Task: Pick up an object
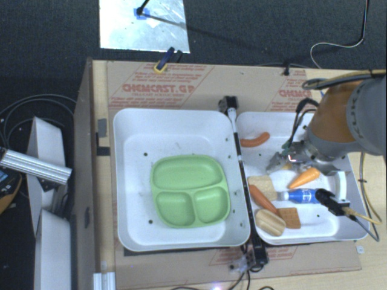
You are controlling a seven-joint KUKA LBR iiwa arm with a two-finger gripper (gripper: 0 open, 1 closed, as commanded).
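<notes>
"CHEMCAST GP" on the brown board (pixel 158 83)

You have open floor in the left white bin (pixel 130 132) all round the green three-compartment plastic plate (pixel 190 189), widest toward the top of the frame. The right white bin (pixel 254 122) is crowded along its lower half: an orange carrot (pixel 306 177), a blue-and-white tube (pixel 300 196), a reddish sausage (pixel 262 199), a tan cracker (pixel 289 217) and a round bread roll (pixel 269 222) lie close together. The grey arm with its orange band (pixel 344 116) covers that bin's upper right, leaving you bare floor only around the curved orange sausage (pixel 254 139) at upper left.
</notes>
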